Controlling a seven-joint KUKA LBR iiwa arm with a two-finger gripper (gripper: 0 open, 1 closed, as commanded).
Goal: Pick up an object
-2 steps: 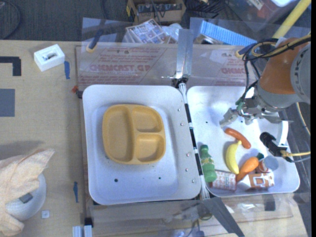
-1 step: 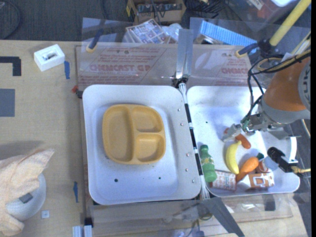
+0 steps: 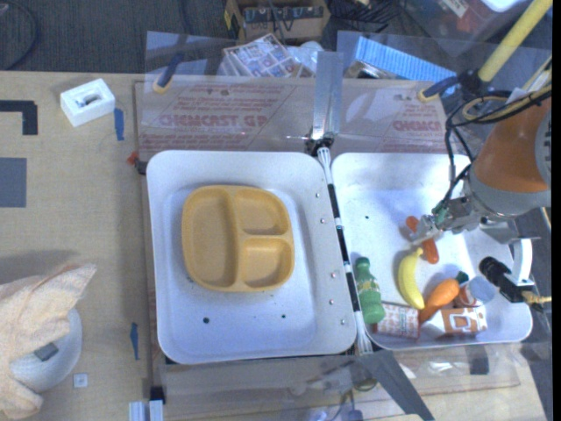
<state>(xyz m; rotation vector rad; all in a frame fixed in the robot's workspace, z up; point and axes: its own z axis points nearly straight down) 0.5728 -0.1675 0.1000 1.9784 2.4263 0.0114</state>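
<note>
Gripper (image 3: 431,226) hangs low over the right bin (image 3: 386,187), in its right half, and whether it is wide or narrow cannot be told; a small orange piece (image 3: 411,225) sits just at its left and another (image 3: 429,252) just below it. Nearer the camera from it, in the same bin, lie a yellow banana (image 3: 409,278), an orange carrot (image 3: 442,296) with a green top, a small carton (image 3: 462,321), a green bottle (image 3: 367,288) and a pale tube (image 3: 399,320), crowded along the front edge. Well to its left, the left bin (image 3: 175,182) holds a yellow divided tray (image 3: 237,237).
</note>
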